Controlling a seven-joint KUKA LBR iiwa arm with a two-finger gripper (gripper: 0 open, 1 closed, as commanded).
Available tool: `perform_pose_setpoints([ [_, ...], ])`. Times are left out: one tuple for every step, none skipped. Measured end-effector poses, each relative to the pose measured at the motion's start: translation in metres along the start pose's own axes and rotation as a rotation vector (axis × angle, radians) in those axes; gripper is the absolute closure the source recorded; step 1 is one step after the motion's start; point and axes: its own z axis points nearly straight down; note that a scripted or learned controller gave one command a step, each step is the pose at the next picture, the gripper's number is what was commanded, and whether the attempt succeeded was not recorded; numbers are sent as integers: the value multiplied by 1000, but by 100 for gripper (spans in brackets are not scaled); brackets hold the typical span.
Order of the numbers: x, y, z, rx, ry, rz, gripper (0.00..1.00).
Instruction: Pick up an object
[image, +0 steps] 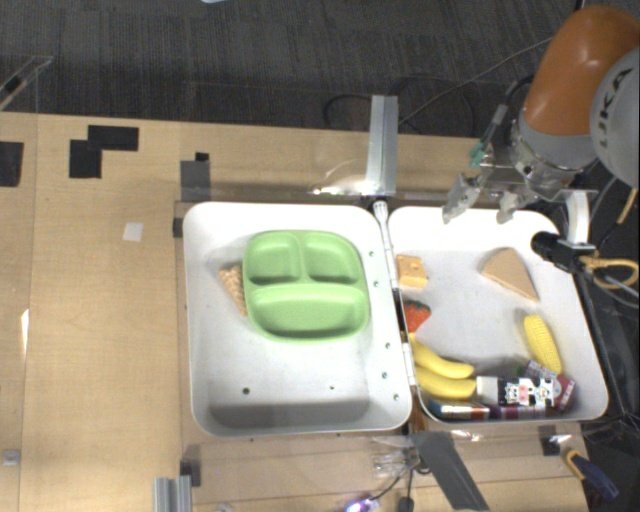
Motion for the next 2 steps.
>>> perform_pose_setpoints([
  [-20,-46,137,0,0,-69,0],
  [-53,22,153,-8,0,-143,0],
])
